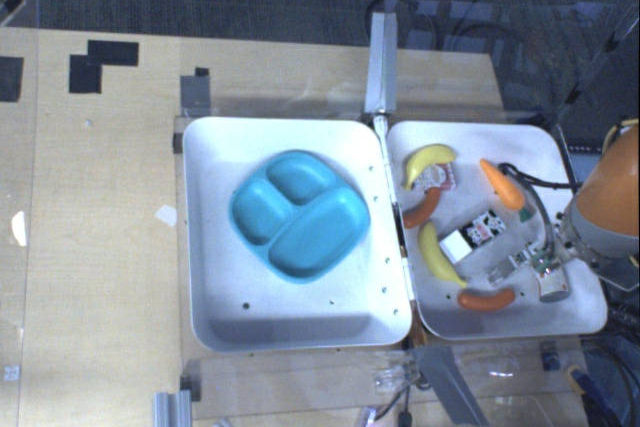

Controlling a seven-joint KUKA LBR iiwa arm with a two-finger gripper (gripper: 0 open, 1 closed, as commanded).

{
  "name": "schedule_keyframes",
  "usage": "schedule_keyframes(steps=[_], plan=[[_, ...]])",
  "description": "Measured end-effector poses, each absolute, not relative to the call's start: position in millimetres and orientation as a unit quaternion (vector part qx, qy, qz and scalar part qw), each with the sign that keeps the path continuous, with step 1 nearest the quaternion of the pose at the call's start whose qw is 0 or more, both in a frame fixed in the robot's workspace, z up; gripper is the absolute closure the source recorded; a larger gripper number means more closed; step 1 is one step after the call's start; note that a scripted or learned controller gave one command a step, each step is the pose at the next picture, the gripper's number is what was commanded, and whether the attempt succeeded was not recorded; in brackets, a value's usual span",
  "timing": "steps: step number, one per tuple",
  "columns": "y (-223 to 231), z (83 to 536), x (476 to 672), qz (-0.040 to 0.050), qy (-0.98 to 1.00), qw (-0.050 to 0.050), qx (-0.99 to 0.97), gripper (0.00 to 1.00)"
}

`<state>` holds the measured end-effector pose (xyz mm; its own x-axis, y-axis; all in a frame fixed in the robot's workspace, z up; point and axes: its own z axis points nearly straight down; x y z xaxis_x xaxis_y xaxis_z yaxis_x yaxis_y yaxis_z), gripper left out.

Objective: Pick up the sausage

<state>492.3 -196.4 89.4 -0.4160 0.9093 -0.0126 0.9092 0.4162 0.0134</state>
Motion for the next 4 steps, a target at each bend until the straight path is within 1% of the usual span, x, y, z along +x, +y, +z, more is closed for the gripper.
schedule_keyframes(steps=[1,2,3,4], plan=[[-160.6,202.5,557.2,0.0016,0.844,0.004,0.537,0.00],[-205.6,102.9,497.5,0.0006,0.860,0.003,0.510,0.00],[-206.3,266.4,489.5,0.0002,0.939,0.006,0.345,0.00],[-205.4,194.3,488.4,0.0007,0.872,0.003,0.489,0.00]])
